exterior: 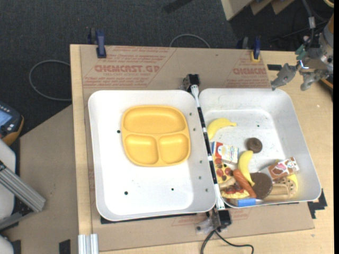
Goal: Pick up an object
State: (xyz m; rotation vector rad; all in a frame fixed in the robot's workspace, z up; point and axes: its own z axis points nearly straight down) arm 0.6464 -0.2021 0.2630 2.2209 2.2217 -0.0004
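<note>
Hovering released and holding nothing, the pincer (296, 74) waits above the right bin (280, 103), where below it lies a banana (245, 164), probably light, stiff and smooth, best taken across its middle.

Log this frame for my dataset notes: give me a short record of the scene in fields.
left bin: holds a yellow divided plate
right bin: toy food heaped at its near edge
right bin items: two bananas, small chocolate donut, larger chocolate donut, hot dog, small carton
tool: above the far right corner of the right bin, holding nothing
task state: nothing picked up yet
</note>
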